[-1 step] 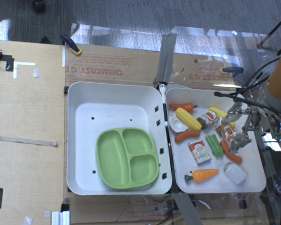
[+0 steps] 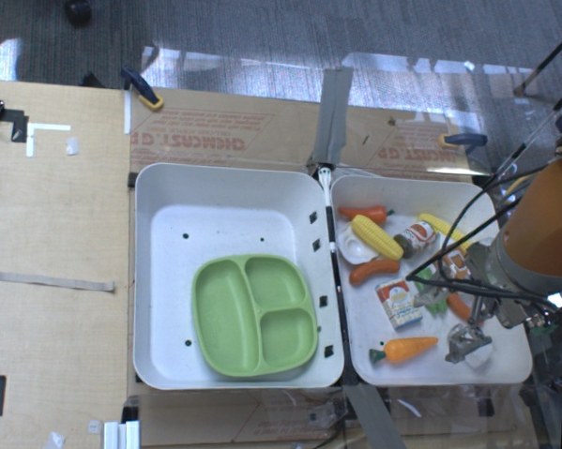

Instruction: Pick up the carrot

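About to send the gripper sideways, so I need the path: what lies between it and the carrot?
Bare bin floor in the camera view: the gripper hangs just right of the carrot, with white floor of the right bin between.

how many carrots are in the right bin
2 that I can tell. One carrot lies near the front edge of the right bin; a smaller one sits further back, partly under the gripper. More may be hidden beneath the arm.
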Robot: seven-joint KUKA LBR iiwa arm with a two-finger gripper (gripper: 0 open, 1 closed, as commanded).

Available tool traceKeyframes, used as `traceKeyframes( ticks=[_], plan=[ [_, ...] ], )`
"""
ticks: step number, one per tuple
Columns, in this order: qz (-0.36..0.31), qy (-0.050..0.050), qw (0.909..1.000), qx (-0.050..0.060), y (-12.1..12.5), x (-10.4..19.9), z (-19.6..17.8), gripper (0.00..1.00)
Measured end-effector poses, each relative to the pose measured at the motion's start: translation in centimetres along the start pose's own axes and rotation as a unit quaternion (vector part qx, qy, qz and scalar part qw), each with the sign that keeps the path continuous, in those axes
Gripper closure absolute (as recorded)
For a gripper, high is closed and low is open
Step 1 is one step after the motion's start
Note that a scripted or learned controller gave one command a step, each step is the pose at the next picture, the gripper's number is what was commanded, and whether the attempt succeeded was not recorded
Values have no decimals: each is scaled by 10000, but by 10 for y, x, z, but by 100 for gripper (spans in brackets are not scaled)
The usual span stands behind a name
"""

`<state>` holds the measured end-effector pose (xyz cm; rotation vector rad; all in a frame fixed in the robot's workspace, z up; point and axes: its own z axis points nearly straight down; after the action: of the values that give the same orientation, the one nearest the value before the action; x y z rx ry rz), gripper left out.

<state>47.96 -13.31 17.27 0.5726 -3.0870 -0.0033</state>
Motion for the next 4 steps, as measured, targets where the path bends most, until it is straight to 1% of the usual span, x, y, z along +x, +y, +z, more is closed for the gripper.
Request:
traceKeyframes(
  ticks=[1, 2, 3, 4],
  plan=[
    [-1601, 2, 9871, -6, 19, -16, 21, 0],
    [-3009, -9, 9536, 1, 18, -16, 21, 0],
    [-4340, 4, 9009, -17, 25, -8, 84, 0],
    [-4350, -4, 9004, -29, 27, -11, 78, 100]
  ],
)
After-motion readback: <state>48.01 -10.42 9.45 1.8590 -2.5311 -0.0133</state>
